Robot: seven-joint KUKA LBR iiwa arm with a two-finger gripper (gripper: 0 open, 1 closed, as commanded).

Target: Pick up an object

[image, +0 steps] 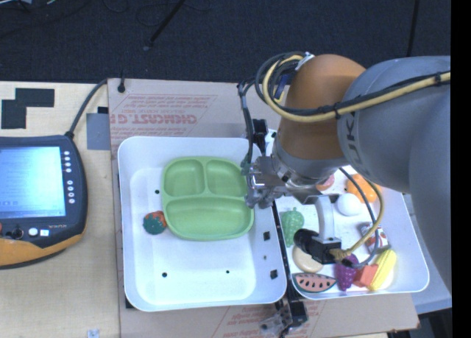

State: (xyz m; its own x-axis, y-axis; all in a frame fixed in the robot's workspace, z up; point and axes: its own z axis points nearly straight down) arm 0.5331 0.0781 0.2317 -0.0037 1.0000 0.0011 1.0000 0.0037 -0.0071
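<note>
The gripper [259,191], grip state impossible to tell, hangs at the green plate's [206,199] right rim; a square descent there should secure it.

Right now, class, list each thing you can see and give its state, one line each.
Green divided plate: flat in the left bin, compartments bare.
Small red and green toy: lying against the plate's left edge.
Watermelon slice: lying at the right bin's near edge.
White egg: lying in the right bin.
Handheld screen: lit, on the bench.
Arm: reaching over the bins.
</note>
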